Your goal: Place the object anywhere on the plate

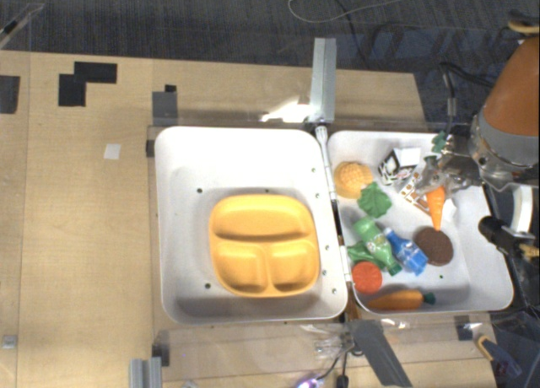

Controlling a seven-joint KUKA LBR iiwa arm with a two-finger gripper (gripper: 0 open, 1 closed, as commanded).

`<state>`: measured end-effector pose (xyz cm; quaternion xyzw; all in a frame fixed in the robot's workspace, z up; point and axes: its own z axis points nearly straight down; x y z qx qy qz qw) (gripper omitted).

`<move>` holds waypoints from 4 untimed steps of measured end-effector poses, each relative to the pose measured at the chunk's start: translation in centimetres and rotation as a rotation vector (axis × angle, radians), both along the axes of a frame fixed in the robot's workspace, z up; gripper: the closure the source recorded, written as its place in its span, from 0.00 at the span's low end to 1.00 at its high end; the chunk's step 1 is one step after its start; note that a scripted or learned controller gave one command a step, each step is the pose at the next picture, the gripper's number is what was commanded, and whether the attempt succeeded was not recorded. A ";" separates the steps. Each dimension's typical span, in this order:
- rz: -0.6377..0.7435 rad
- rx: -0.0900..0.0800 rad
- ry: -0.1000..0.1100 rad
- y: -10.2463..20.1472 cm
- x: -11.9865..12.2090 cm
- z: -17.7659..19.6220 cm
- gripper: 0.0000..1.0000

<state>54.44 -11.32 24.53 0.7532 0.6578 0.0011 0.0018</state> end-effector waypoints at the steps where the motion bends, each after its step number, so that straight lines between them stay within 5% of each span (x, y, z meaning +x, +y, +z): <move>1: 0.022 0.001 0.002 7.0 -1.1 -6.1 1.00; 2: -0.094 0.003 0.001 23.5 1.4 3.2 1.00; 3: -0.094 0.002 0.001 23.5 1.4 3.2 0.00; 4: -0.015 0.002 0.003 19.2 -0.3 -1.0 0.00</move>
